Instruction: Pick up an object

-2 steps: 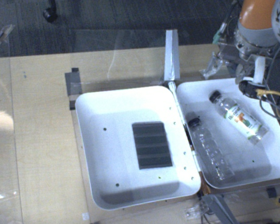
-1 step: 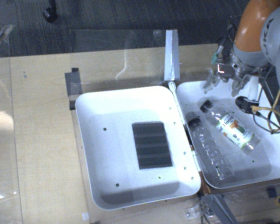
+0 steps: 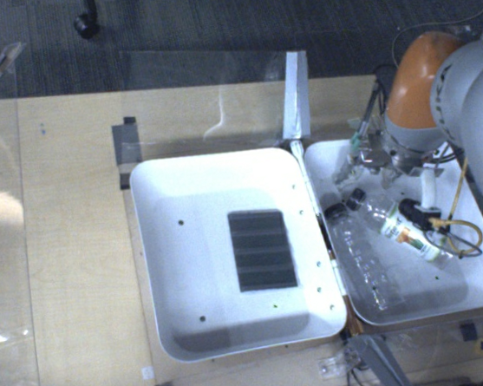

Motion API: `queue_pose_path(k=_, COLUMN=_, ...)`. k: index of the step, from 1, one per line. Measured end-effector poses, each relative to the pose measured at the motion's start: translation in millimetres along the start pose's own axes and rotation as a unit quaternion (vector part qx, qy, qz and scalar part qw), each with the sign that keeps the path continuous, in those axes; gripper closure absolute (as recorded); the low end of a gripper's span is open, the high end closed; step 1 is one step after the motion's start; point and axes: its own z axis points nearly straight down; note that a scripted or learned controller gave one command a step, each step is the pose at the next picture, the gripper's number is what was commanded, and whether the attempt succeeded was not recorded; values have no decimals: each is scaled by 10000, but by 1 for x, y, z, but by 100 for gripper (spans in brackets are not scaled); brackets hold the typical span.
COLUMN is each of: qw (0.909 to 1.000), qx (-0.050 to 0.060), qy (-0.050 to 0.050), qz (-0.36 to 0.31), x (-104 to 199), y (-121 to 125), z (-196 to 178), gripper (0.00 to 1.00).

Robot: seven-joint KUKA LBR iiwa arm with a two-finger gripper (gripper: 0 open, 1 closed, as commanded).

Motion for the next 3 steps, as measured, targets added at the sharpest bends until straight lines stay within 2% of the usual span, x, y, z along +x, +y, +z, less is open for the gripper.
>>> queue_pose_path(k=1, qw=9926, qx=-15, qy=2, qz=-1214, x=-1, y=-41, z=-2, gripper=0)
queue_pose_path(k=2, qw=9926, qx=-71, qy=2, qz=-1215, x=0, y=-37, z=-15, gripper=100)
queue_pose_path(k=3, qw=9972, qx=-19, qy=-4, qz=-754, x=-8, y=-4, z=-2, gripper=100)
